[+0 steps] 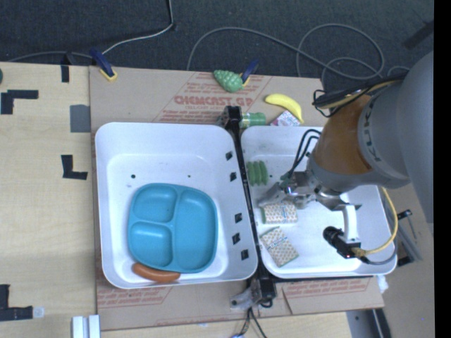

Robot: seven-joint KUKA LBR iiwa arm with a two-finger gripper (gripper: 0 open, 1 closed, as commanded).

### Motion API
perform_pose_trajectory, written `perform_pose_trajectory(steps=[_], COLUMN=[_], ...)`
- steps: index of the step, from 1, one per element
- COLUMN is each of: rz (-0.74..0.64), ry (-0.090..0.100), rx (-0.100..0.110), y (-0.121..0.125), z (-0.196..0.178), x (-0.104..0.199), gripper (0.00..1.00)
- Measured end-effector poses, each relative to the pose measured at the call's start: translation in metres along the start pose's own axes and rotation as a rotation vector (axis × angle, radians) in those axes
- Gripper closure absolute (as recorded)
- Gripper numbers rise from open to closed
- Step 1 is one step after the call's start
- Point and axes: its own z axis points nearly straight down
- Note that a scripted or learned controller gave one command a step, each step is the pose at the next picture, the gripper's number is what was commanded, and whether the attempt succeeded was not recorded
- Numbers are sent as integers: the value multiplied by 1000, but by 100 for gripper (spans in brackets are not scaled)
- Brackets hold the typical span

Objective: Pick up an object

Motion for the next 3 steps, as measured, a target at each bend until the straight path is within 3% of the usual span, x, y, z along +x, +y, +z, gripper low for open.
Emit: perform_pose_trajectory(steps=[1,2,3], rz=[1,1,-1], ry=[-5,-3,1], rx=[-4,2,22], y=[1,0,64], z=[-12,-10,4], x=[-3,-2,-8], gripper=[100,0,0])
